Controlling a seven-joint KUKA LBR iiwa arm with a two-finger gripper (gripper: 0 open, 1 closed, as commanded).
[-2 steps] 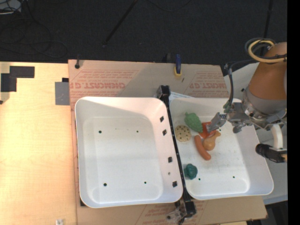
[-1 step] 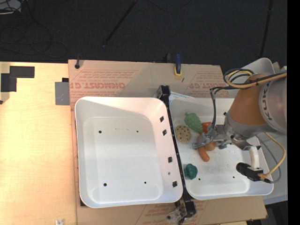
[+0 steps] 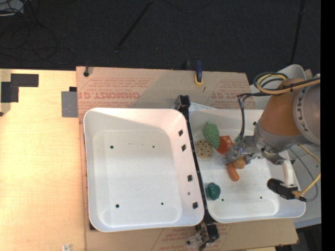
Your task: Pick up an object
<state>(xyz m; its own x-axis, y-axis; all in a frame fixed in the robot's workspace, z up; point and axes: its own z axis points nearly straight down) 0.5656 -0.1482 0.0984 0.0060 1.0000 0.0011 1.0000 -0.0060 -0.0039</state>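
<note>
- The pincer (image 3: 238, 156) hangs low over the right bin (image 3: 251, 208), near the middle of its floor, at the end of the grey arm (image 3: 293, 114) with its orange band.
- How far the pincer stands apart cannot be told: the wrist and its cables cover the tips, and nothing shows clearly clamped in it.
- An orange, carrot-like piece (image 3: 234, 172) lies directly beneath the pincer, slanting down and away toward the near side of the bin; its upper end meets the pincer's tip, though whether it is gripped cannot be told.
- A red block (image 3: 224, 143) sits just beside the pincer, on its left and slightly farther back.
- A green leafy object (image 3: 211, 133) lies beyond the red block, farther left and back from the pincer.
- A round tan waffle-patterned piece (image 3: 203, 149) rests left of the pincer, close to the wall between the bins.
- A small teal ball-like object (image 3: 213, 191) lies well apart from the pincer, to its left and nearer the front edge.
- The left bin (image 3: 104, 140) stands far to the pincer's left, touching the right bin along a row of black clips.
</note>
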